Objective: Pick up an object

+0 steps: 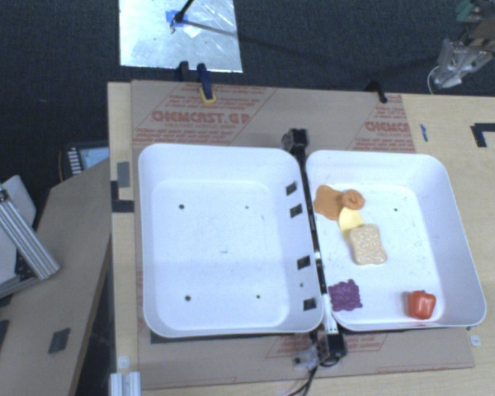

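Several small objects lie in the right bin [445, 190]. An orange lumpy piece [337, 200] rests near its left wall, with a yellow piece [351, 219] touching it just below. A beige, speckled, bread-like slab [368, 245] lies under those. A purple bunch [345, 295] sits at the front left corner and a red pepper-like object [421, 304] at the front right. My gripper [455, 66] hangs at the top right, high and well behind the right bin, over the dark floor, far from every object and holding nothing that I can see.
The left bin [161, 172] stands beside the right one; black clips [297, 211] line the shared wall. A shiny metal sheet [181, 23] lies on the floor at the back left. An aluminium frame [16, 229] stands at the left edge.
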{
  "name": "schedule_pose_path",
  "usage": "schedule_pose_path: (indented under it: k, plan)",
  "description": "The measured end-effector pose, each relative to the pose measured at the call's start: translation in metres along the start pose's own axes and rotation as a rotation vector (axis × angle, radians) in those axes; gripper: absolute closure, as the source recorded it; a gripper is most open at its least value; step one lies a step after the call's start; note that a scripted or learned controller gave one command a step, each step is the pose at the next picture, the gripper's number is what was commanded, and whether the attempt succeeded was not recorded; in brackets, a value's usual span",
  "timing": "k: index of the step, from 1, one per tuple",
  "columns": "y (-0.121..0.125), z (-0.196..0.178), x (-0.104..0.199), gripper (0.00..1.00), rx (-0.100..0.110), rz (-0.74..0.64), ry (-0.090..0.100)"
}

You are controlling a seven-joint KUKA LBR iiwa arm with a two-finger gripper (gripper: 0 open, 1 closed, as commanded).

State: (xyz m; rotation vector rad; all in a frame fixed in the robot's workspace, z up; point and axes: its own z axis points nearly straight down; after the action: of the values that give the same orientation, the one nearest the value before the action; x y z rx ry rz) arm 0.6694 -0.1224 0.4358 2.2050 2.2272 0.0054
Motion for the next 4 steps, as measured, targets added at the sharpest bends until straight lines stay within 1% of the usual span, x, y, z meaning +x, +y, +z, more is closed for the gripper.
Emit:
schedule_pose_path:
  k: [1, 2, 3, 4]
  plan:
    - [-0.004, -0.052, 0.072, 1.00, 0.001, 0.000, 0.004]
    - [-0.080, -0.105, 0.167, 1.00, 0.001, -0.005, 0.007]
    - [-0.095, -0.101, 0.266, 1.00, 0.006, -0.004, 0.006]
    - [-0.130, -0.101, 0.352, 1.00, 0.007, -0.004, 0.006]
